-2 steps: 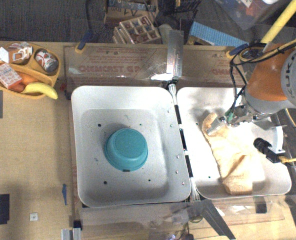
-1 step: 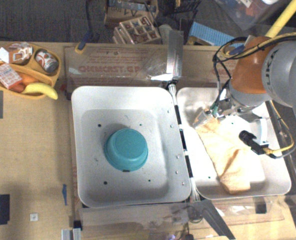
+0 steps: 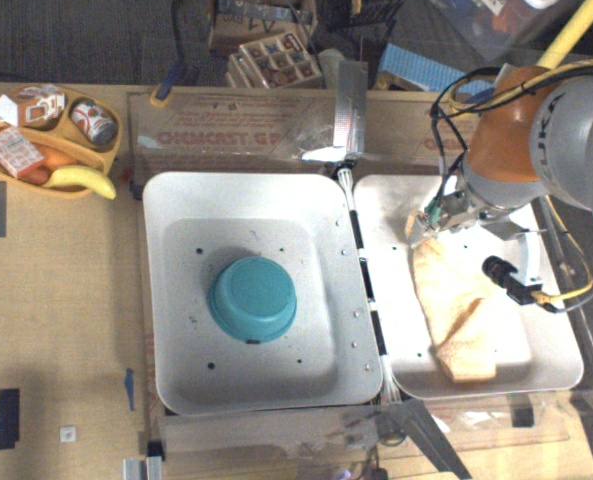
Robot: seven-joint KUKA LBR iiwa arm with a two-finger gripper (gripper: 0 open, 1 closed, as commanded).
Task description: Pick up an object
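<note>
We have the gripper (image 3: 428,220) low in the right bin (image 3: 556,373), at the far end of the cloth (image 3: 454,313). We cannot tell its state. Next we judge it must close on the cloth and lift.

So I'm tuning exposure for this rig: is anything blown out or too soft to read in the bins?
Camera view: the right bin is washed out, its floor almost pure white, so the pale cloth blends into it; the left bin is evenly lit and the teal bowl reads cleanly with a soft shadow; the tool is small and slightly blurred, so its fine detail is lost.
</note>
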